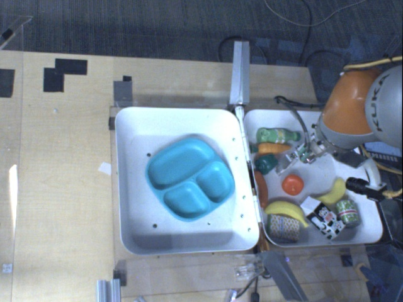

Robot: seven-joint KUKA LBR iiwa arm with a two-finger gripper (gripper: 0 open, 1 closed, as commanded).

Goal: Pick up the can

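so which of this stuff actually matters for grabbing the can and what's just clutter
Belongs to the job:
- can, near corner of the right bin
- gripper, over the bin's middle

Just lying about:
- blue tray in the left bin
- green bottle
- orange ball
- two bananas
- small printed box

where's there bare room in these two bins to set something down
Left bin: bare white floor rings the blue divided tray, widest along its near edge. Right bin is crowded: bottle, tomato, bananas, can, end effector; small gaps between them.
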